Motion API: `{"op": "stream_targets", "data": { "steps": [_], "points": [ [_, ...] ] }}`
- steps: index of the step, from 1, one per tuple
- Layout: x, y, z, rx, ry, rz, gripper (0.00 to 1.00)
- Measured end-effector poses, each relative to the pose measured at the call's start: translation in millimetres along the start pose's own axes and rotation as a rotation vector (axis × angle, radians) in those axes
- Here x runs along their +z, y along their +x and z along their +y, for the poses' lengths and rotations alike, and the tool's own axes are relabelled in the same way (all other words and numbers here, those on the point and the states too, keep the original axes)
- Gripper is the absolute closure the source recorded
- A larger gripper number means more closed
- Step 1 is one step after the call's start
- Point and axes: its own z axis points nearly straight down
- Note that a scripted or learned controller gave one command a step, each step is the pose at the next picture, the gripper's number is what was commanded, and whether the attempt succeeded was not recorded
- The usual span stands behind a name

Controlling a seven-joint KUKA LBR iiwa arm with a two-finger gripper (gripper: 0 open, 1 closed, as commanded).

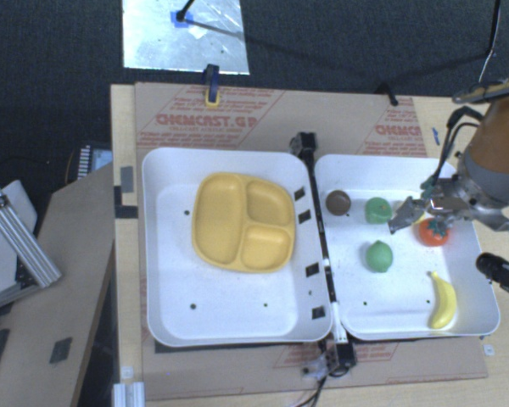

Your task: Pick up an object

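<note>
The right bin (356, 312) holds a brown ball (338, 201), two green round fruits (377, 209) (378, 256), an orange-red tomato (433, 232) and a yellow banana (443, 302). My gripper (422, 214) hangs over the bin's upper right part, just left of and above the tomato. One dark finger (403, 218) points left toward the upper green fruit. The other finger sits against the tomato's top. The fingers are spread apart and hold nothing.
The left bin (174, 312) holds a yellow sectioned plate (242, 221). A black divider with clips (316, 236) runs between the bins. The arm's orange band (500, 147) and grey wrist cover the right bin's far right corner.
</note>
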Motion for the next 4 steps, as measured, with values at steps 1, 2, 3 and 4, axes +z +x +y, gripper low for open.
{"op": "stream_targets", "data": {
  "steps": [1, 2, 3, 4],
  "points": [
    [-6, 0, 2, -0.003, -0.012, -0.002, 0.00],
    [49, -3, 13, 0.000, -0.007, -0.001, 0.00],
    [112, -5, 13, 0.001, -0.006, -0.001, 0.00],
    [141, -5, 13, 0.000, -0.009, -0.001, 0.00]
  ]
}}
